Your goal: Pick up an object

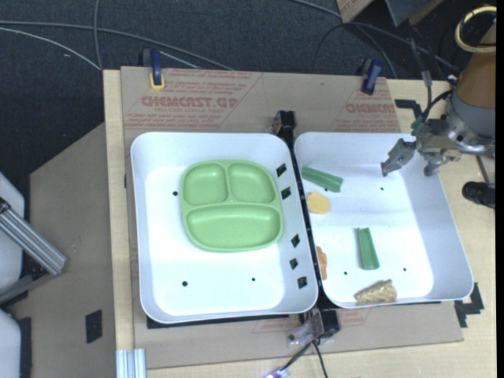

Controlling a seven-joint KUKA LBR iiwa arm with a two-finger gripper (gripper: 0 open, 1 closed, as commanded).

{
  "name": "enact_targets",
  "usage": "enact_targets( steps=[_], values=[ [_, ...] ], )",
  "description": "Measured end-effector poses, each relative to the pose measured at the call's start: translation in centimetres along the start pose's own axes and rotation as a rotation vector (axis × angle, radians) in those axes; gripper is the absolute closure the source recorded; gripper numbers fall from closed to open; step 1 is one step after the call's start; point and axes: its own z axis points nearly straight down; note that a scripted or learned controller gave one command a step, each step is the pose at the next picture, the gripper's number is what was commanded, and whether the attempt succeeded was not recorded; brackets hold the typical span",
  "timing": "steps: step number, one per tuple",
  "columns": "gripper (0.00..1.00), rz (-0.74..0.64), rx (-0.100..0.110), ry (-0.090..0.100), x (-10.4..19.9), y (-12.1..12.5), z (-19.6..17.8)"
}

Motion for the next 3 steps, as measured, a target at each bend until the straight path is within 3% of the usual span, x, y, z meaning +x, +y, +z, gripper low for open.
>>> enact_targets(
  steps=[1,3],
  values=[
    [0.0,-0.003,-0.013,-0.003,0.0,0.3,-0.7],
    [0.0,-0.003,-0.006,0.0,0.5,0.0,12.0]
  ],
)
